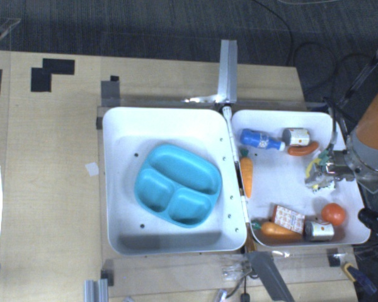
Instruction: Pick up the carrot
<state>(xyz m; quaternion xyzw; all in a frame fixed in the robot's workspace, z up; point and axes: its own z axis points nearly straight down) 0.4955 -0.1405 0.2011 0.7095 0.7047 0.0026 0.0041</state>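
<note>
A slim orange carrot (246, 176) lies against the left wall of the right-hand shallow white bin (340, 239); pressed there, it could slip a grasp. The end effector (323, 170) hovers well apart near the bin's right edge, its opening impossible to judge.

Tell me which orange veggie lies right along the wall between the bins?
The slim carrot against the right bin's left wall. The other orange piece lies along the front edge.
</note>
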